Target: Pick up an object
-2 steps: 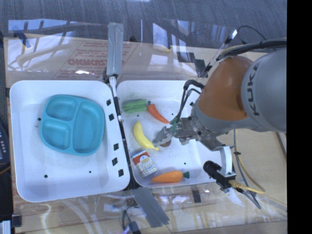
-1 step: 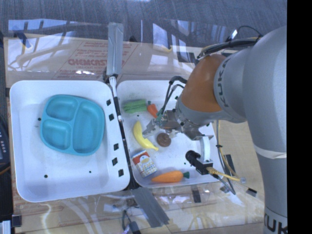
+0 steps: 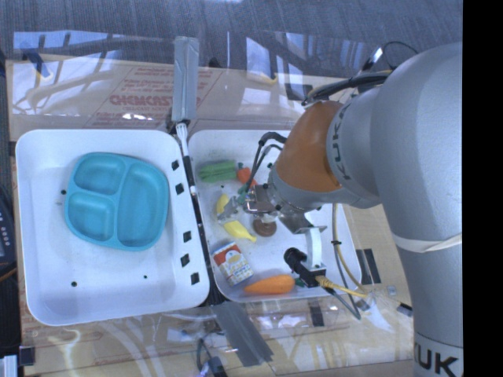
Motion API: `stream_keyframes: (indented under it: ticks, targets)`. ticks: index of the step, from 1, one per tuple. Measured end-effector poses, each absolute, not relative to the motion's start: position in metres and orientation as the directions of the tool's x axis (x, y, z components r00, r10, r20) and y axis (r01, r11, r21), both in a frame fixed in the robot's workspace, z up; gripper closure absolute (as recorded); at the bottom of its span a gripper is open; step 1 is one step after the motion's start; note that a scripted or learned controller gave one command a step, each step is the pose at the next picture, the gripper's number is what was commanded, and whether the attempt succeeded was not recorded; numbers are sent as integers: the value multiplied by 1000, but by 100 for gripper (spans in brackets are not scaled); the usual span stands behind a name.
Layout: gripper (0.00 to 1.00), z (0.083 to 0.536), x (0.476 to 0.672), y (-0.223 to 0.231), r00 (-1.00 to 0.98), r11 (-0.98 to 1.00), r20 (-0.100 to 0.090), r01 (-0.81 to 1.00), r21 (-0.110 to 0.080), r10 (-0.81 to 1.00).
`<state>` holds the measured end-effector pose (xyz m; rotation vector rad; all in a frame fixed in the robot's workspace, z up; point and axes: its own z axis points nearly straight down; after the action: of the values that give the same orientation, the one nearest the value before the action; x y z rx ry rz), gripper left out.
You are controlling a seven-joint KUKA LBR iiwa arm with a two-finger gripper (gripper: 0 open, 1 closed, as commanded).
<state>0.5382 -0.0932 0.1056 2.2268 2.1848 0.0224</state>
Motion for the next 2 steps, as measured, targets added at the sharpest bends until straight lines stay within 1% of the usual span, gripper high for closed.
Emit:
stream_keyframes:
  ticks: [1, 2]
  targets:
    - [0, 107, 523, -94, 109, -109, -1, 993, 42, 994]
    - [100, 116, 522, -94, 104, -104, -3, 994, 35, 995]
